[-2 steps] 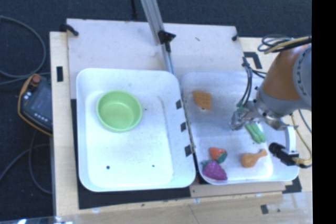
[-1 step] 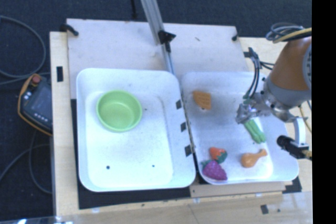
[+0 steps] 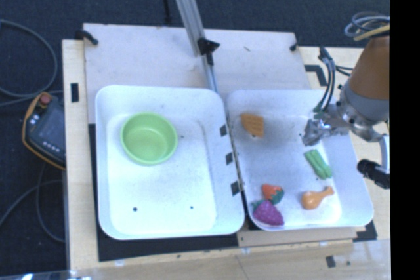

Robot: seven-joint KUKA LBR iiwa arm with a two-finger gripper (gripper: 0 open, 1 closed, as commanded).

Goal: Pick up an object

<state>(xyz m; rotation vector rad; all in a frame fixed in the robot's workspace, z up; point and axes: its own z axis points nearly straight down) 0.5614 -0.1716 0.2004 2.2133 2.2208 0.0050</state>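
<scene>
The grey arm's claw hangs low over the right white bin, and I cannot tell how it is set, nor see anything in it. The closest toy is the small green plastic stick, just beside the claw at about 5 o'clock, so I think that is the one it can grab most easily. The tan bread-like piece sits at 9 o'clock from the claw, and the round green bowl rests alone in the left white bin.
</scene>
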